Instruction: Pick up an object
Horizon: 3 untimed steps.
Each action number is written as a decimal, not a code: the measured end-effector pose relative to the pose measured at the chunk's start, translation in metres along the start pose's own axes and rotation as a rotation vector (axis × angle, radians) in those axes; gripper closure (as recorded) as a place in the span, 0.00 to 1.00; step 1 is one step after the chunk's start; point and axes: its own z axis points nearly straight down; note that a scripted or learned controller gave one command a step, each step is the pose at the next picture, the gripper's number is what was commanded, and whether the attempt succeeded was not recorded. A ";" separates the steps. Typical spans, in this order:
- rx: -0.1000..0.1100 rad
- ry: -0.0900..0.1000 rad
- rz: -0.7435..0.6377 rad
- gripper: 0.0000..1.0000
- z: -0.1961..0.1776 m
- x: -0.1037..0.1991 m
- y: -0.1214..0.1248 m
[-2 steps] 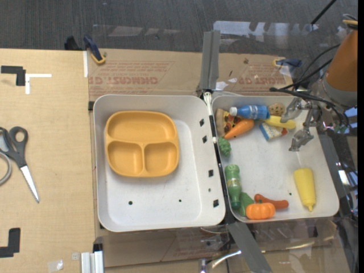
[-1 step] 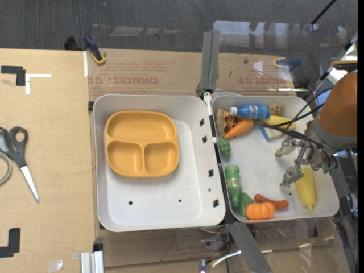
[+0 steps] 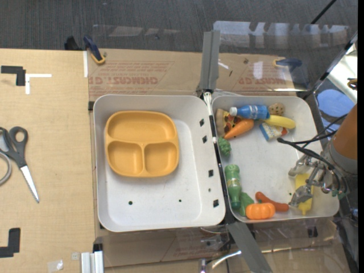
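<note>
My gripper is low in the right bin, near its front right corner, with the arm coming in from the right. Its fingers stand apart, open, on either side of a yellow object lying on the bin floor. Just left of it lie a red chili and an orange pumpkin. Green toys line the bin's left wall. At the back sit a blue bottle, a banana, a carrot and a cookie.
The left bin holds an orange compartment plate. Scissors lie on the bench at the far left. A blue clamp sits on the cardboard behind the bins. Black cables run across the right bin's right side.
</note>
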 end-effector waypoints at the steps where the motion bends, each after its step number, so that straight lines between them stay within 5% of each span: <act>1: 0.000 -0.004 -0.003 1.00 -0.010 -0.002 0.001; 2: 0.001 0.001 0.473 1.00 0.001 0.016 0.081; 3: 0.003 0.003 0.741 1.00 0.002 0.032 0.123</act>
